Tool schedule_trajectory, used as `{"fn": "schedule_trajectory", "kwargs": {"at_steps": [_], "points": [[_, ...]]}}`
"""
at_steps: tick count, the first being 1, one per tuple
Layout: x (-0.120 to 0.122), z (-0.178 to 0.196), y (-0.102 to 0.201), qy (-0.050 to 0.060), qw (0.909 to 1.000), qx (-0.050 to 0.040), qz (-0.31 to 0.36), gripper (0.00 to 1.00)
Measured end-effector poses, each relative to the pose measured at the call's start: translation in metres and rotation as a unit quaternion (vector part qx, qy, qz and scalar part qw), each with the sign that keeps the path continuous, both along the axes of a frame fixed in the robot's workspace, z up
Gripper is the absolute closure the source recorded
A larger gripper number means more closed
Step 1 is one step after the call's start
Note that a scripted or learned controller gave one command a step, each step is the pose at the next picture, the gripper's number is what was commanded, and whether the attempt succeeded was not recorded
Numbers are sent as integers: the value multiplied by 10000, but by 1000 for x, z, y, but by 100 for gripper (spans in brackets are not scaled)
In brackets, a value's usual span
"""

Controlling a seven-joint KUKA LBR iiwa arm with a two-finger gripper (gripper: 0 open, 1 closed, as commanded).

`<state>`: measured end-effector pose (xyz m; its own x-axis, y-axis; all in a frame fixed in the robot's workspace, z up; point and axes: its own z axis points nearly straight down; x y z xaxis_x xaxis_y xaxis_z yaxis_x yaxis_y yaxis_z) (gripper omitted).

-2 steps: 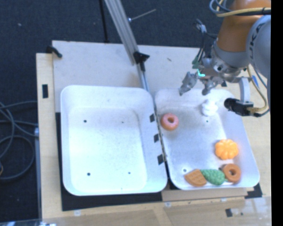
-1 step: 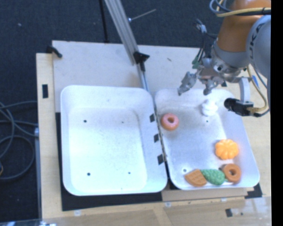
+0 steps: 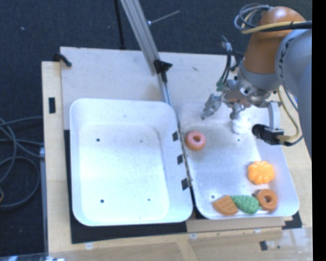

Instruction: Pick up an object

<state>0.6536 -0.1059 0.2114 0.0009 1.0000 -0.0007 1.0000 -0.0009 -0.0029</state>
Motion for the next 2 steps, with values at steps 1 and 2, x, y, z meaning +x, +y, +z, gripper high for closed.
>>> {"fn": "schedule_trajectory", "kwargs": {"at_steps": [1,2], "points": [[-7,-61,0,7,10000,2,0,0],[-5,-108,0,-46,10000,2,3,0]]}}
